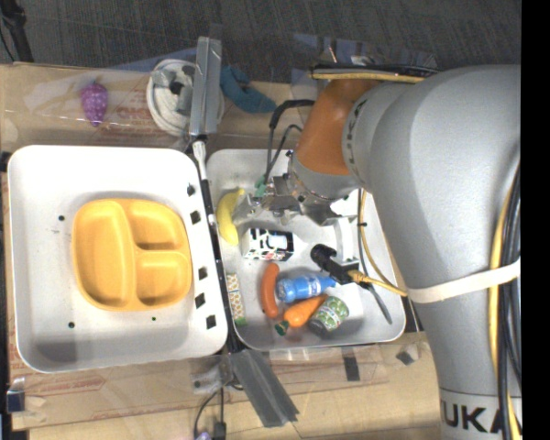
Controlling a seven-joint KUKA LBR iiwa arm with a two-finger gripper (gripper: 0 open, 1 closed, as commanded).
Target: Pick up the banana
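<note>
The banana point(227, 218) is yellow and lies along the left wall of the right bin point(385, 324), in its upper left part. My gripper point(250, 203) is low inside that bin, right beside the banana's upper right side and seemingly touching it. The grey arm with its orange band point(325, 140) comes in from the right and covers much of the bin's upper right area. Part of the banana is hidden under the gripper's metal parts.
Just below the gripper lies a white and black card point(270, 242). Farther down are a red sausage point(270, 289), a blue bottle point(302, 287), a carrot point(302, 313) and a green can point(331, 313). The left bin point(37, 337) holds a yellow divided plate point(133, 251).
</note>
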